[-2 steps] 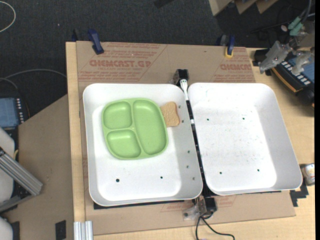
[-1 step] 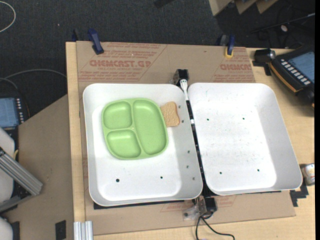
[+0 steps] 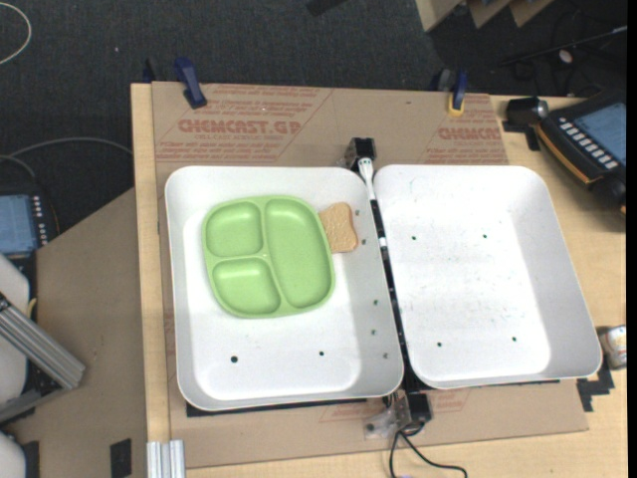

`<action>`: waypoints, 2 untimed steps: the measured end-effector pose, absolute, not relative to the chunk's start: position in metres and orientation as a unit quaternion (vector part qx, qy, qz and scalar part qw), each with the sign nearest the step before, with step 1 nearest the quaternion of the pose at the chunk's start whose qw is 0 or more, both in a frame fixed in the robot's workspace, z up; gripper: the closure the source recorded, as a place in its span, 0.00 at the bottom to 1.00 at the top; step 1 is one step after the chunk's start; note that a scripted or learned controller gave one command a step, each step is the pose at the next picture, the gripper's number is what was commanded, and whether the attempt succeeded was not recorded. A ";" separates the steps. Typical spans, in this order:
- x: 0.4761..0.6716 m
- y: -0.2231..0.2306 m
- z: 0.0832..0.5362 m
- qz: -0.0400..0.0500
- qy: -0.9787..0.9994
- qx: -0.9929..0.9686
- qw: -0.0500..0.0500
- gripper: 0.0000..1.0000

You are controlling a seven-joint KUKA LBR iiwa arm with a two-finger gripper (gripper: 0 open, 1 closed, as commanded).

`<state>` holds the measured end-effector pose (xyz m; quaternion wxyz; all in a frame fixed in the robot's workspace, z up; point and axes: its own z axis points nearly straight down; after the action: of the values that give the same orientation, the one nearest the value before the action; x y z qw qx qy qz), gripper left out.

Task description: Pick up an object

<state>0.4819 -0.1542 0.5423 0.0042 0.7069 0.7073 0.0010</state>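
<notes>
starting at the near edge, you are looking at a black cable [image 3: 413,446] curling off the front of the table [image 3: 100,267], just below the seam where the two bins are meeting. a silver metal rail [image 3: 40,352] is slanting across the near left corner.

moving in, the left bin [image 3: 279,357] and the right bin [image 3: 478,297] are sitting side by side with their inner rims touching. a green divided plate [image 3: 269,255] is lying flat in the far half of the left bin, showing two small compartments on its left and one long one on its right. a small tan, biscuit-like piece [image 3: 340,227] is resting against the plate's far right rim, between the plate and the bin's inner wall; you cannot tell whether it is leaning on the rim or lying flat beside it. the right bin is showing small dark specks on its floor.

you cannot tell whether the claw is standing wide or narrow.

farther back, a black clip [image 3: 360,152] is sitting at the far end of the seam. both bins are resting on a brown board [image 3: 299,118] with red lettering, and a blue clamp [image 3: 189,83] and a yellow clamp [image 3: 458,93] are gripping its far edge. a handheld control unit [image 3: 587,137] is lying at the far right.
</notes>
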 end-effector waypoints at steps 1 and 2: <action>0.479 -0.123 0.423 -0.003 0.708 0.706 -0.006 1.00; 0.479 -0.080 0.333 -0.003 0.709 0.706 -0.005 1.00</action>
<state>0.4786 -0.0800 0.3330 -0.0047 0.7056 0.7085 -0.0027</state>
